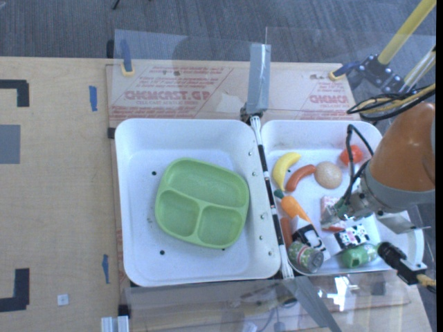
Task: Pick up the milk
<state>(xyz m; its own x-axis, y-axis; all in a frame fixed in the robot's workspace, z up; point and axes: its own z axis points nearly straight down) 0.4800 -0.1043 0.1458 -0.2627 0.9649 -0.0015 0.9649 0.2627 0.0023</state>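
From my feed, the gripper [344, 211] is down in the right white plastic bin [311, 127], towards its near right side. The grey wrist crowds over it, so I cannot tell whether it is open or closed, and I see nothing that I could call held.

The milk, a small carton with black-and-white cow patches [354, 236], lies on the bin floor just on the near side of the gripper. Whether the two touch I cannot make out. Just nearer than the carton lies a small green rounded object [358, 256]. A small pinkish-white packet [329, 205] sits just left of the gripper.

Further left in the same bin there is an orange plastic carrot [294, 208]. A green-labelled metal can lying on its side [306, 256] is in the near left corner. Towards the far wall I see a yellow toy banana [285, 166], an orange-red sausage [301, 176], a beige egg-shaped piece [329, 175] and a red round piece [351, 155] partly behind a cable.

The arm's orange band [415, 151] hangs over the bin's right rim.

The left white bin [124, 185] holds a light green divided plastic plate [201, 203], lying flat near its middle. Both bins stand on the pale wooden bench [55, 185].
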